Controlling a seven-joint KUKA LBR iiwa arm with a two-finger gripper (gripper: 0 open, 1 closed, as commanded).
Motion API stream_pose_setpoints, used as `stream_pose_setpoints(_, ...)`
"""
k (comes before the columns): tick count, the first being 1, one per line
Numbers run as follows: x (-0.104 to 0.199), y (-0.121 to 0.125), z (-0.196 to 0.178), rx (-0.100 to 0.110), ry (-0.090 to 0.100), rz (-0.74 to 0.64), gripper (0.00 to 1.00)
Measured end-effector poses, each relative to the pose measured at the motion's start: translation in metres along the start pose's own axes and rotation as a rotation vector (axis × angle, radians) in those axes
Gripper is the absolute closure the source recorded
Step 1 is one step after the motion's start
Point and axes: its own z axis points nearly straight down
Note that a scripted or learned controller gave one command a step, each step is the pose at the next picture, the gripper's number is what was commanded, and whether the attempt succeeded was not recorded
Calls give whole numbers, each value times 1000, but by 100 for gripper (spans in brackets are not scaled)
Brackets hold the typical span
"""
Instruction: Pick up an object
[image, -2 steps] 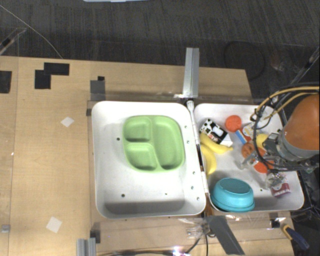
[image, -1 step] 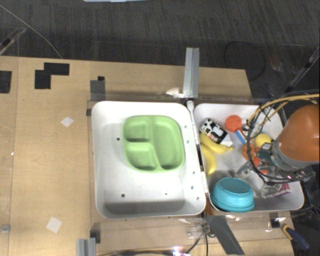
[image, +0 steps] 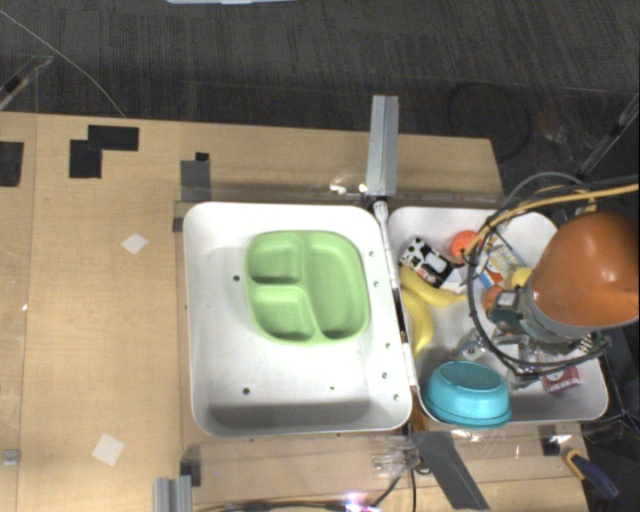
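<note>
Nothing is lifted yet, I judge: my gripper (image: 510, 345) hangs low in the right white bin (image: 590, 400), my own wrist hiding its grip state, with the blue round bowl (image: 468, 392) just beside it and the yellow banana (image: 422, 305) near.

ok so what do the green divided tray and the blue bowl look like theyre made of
Green divided tray: looks like moulded plastic, matte, with even colour and soft rounded compartment edges. Blue bowl: probably plastic too, smooth with a slight sheen and a thin uniform rim; glazed ceramic can't be ruled out from this view.
</note>
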Motion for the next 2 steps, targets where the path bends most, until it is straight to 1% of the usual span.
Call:
stream_pose_setpoints(1, -9, 11, -1, 3, -4, -317, 0)
stream_pose_setpoints(2, -27, 23, -1, -1, -2, -350, 0)
